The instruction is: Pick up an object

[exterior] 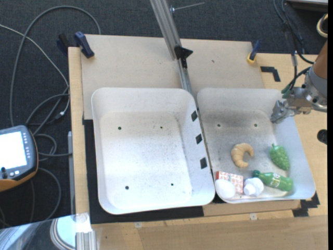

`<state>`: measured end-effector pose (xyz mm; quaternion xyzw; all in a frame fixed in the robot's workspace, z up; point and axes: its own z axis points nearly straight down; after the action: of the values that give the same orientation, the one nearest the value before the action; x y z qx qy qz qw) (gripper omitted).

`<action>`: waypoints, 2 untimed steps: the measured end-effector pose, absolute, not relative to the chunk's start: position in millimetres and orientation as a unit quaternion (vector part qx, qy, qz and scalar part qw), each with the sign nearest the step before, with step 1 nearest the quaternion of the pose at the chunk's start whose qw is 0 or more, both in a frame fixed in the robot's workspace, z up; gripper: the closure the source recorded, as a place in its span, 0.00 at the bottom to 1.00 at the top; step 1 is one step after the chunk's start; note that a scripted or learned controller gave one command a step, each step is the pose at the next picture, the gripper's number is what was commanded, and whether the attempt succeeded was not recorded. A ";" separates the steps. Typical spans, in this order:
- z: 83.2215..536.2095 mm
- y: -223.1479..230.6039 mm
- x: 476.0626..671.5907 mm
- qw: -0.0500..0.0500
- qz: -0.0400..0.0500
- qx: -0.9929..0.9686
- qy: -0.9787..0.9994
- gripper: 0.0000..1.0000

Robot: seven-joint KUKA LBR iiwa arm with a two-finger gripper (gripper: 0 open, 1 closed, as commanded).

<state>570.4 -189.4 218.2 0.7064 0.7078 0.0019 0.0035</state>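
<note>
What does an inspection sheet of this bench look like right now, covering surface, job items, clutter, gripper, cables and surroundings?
Surface: wooden bench bearing left bin and right bin, side by side.
Job's things: croissant, green grapes, green bottle, red-and-white packet and a white object, all in the right bin's near part.
Clutter: nothing seen.
Gripper: gripper over the right bin's far right edge, holding nothing.
Cables: black cables on the floor at left.
Surroundings: handheld pendant at left; dark carpet.
</note>
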 end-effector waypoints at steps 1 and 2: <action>211.3 -139.6 572.2 -0.002 0.000 0.705 0.709 1.00; 206.7 -82.6 566.6 -0.002 0.000 0.705 0.709 1.00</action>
<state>566.6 -82.6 206.7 0.7048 0.7094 0.0004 -0.0024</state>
